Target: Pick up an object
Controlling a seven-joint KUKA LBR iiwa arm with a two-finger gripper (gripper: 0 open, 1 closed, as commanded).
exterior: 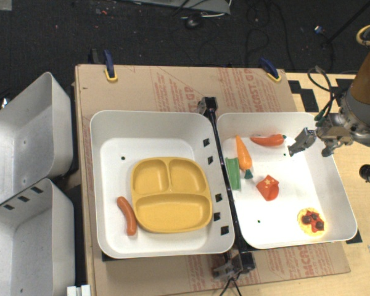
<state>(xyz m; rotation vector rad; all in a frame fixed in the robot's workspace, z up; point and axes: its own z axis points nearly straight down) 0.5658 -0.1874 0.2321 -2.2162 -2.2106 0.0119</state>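
Note:
The right bin (333, 184) holds a red chili pepper (267, 140), an orange carrot (243, 153), a green stick (233, 172), a red pepper chunk (268, 188) and a small round pizza piece (312, 221). My gripper (313, 144) hangs over the bin's upper right part, just right of the chili pepper. Its two dark fingers stand apart and it is open, with nothing between them. One fingertip (298, 143) points toward the chili's right end, a short gap away.
The left bin (105, 165) carries a yellow divided plate (171, 194) with a brown sausage (127, 215) lying beside its left edge. Two empty white tubs (24, 140) stand off the bench at the left. Blue clamps pin the cardboard base at the back.

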